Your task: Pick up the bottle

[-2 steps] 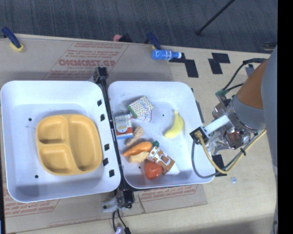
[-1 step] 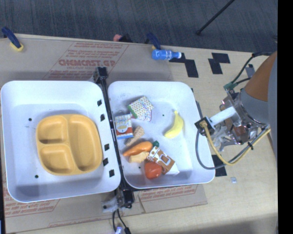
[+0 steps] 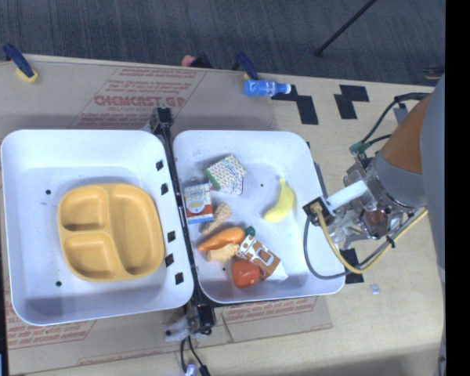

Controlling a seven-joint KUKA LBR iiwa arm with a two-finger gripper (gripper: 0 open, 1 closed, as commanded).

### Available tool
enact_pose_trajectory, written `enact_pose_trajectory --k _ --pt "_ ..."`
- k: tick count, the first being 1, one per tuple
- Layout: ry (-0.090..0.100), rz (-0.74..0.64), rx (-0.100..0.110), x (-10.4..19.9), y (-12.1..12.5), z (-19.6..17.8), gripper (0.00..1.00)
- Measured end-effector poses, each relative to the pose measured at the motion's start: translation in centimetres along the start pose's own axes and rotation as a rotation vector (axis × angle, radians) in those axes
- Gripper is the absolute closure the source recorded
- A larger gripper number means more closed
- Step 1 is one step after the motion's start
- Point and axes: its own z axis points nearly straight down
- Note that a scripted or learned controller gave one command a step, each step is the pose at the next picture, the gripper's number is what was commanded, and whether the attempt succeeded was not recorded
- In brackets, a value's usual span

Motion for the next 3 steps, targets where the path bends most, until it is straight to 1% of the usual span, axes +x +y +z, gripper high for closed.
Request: enact_pose_trajectory --k 3 --pt "-0.002 0.000 0.002 -0.01 -0.01 0.79 1.00"
